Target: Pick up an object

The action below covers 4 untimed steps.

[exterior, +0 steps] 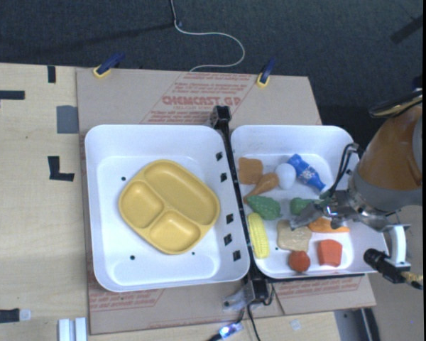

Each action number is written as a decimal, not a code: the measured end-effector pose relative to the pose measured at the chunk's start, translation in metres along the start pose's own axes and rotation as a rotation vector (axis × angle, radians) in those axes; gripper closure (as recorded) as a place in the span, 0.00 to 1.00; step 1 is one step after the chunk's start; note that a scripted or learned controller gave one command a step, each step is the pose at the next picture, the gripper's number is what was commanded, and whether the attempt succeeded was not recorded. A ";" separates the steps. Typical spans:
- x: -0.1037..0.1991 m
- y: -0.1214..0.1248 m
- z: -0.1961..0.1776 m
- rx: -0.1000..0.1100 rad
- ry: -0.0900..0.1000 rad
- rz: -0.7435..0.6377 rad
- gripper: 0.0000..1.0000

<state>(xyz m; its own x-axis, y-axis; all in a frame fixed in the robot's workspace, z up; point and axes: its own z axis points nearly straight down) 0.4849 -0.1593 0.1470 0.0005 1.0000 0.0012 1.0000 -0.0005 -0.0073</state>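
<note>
The right bin (341, 142) holds several toy foods. Among them are a blue bottle (307, 173), a white ball (285, 177), two orange pieces (250, 169) (265, 185) and a green leafy piece (264, 207). A yellow corn cob (258, 234), a tan bread slice (292, 239), a red tomato (299, 261) and a red-orange block (329, 253) lie nearer the front. My gripper (309, 215) is low in this bin, reaching in from the right. It sits over a small dark green piece (301, 206), just above the bread slice. An orange piece (328, 226) lies partly under the wrist.
The left bin (103, 190) carries a yellow divided plate (169, 206). A black divider (231, 190) runs between the bins. The arm's grey and orange body (390, 169) hangs over the right bin's right rim. Cardboard (199, 98) lies under both bins.
</note>
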 end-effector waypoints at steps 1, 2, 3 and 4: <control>0.009 0.000 0.047 0.000 0.001 -0.001 0.00; 0.009 -0.001 0.063 -0.004 -0.001 -0.001 0.00; 0.010 -0.001 0.053 -0.004 0.000 -0.002 1.00; 0.013 -0.003 0.011 -0.008 -0.001 -0.002 1.00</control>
<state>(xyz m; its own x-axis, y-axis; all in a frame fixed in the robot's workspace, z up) 0.4818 -0.1463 0.1362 -0.0014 1.0000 0.0002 1.0000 0.0014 0.0007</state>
